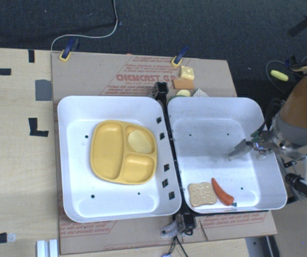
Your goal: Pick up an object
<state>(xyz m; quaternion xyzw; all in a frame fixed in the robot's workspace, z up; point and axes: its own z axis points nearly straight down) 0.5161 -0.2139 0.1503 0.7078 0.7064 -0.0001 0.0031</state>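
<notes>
- Dark carpet lies beyond a pale wooden counter [14, 159], where a cardboard sheet [142, 76] carries two shallow white bins side by side.
- From the 3 o'clock edge of the view the grey arm [298, 114] reaches over the right bin [217, 108].
- Its tool [244, 148] sits toward 3 o'clock within that bin, above bare white floor; one dark finger shows pointing toward 9 o'clock, but I cannot tell how far apart the fingers stand, and nothing is visible between them.
- Candidate objects lie at about 6 o'clock from the tool, near the bin's front wall: a red carrot-like toy [222, 191] and, just beside it at its 9 o'clock, a tan slice of toast [202, 194].
- Left bin [70, 143] holds a yellow divided plate [124, 151], well apart from the tool.
- Small toy blocks [184, 79] rest on the cardboard at 12 o'clock, outside the bins.
- Risk, as I judge it: a descent from this spot would close on nothing, since no object lies under the tool.
- Further risk: carrot and toast lie so close together and so near the wall that a finger could land on one and push both away, or strike the rim.
</notes>
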